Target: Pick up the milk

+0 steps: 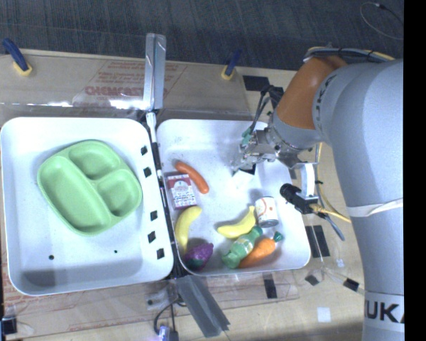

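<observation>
White plastic formed both bins on the worktop (pixel 57 77). Inside the right bin (pixel 199 137) the milk carton (pixel 267 211), small with a red band, lay at about four o'clock, touching a yellow banana (pixel 238 226). The jaws (pixel 247 158) hovered at one o'clock over bare bin floor, apart from the milk; whether they were clenched or released could not be told. A green divided plate (pixel 89 185) sat in the left bin (pixel 28 261).

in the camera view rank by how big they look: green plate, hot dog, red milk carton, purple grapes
1. green plate, by far the largest
2. red milk carton
3. hot dog and purple grapes look about alike, so I won't rank them
</observation>
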Robot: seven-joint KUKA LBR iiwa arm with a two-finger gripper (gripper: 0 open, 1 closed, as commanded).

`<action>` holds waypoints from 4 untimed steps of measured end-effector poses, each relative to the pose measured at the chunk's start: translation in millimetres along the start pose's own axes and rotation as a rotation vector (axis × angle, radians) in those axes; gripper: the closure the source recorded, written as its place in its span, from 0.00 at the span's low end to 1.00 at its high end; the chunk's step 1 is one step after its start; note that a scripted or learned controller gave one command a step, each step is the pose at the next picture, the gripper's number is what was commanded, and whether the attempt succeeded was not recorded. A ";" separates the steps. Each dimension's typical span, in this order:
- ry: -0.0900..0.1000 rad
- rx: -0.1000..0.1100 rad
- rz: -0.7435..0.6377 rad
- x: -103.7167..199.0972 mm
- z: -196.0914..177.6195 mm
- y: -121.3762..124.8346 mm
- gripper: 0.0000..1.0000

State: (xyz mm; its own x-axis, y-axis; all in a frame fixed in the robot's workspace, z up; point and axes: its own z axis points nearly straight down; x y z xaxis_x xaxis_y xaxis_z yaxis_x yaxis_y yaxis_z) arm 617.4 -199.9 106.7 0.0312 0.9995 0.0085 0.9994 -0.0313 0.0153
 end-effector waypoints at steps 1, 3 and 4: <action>-0.019 -0.017 -0.057 8.7 -1.7 -4.1 0.00; -0.019 -0.017 -0.119 6.3 -1.6 -4.9 0.00; -0.018 -0.013 -0.230 2.9 -1.2 -3.6 0.00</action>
State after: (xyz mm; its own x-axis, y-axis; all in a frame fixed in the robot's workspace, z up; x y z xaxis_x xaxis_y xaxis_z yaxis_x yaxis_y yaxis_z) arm 614.0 -196.9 107.9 -0.1967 0.9804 -0.0140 0.9800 0.1970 0.0274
